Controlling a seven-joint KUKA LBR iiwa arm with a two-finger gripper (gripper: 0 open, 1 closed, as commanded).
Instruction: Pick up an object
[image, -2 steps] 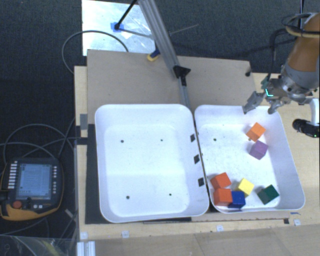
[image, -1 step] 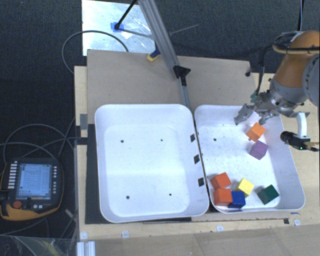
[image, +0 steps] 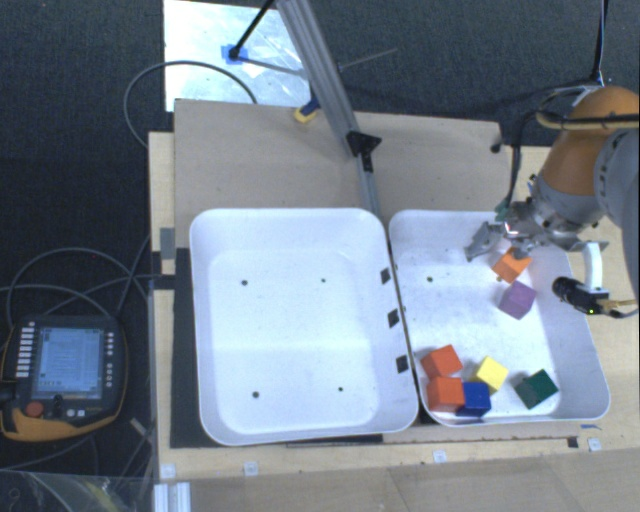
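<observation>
Five blocks (image: 478, 383) crowd the right bin (image: 575, 400)'s near rim, centre open.

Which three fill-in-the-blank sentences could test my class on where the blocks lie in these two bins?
1. All the blocks lie in the ___ bin.
2. The block beside the purple block, nearest the pincer, is ___.
3. The blue block touches the ___ block on its upper right.

Missing words: right; orange; yellow
</observation>
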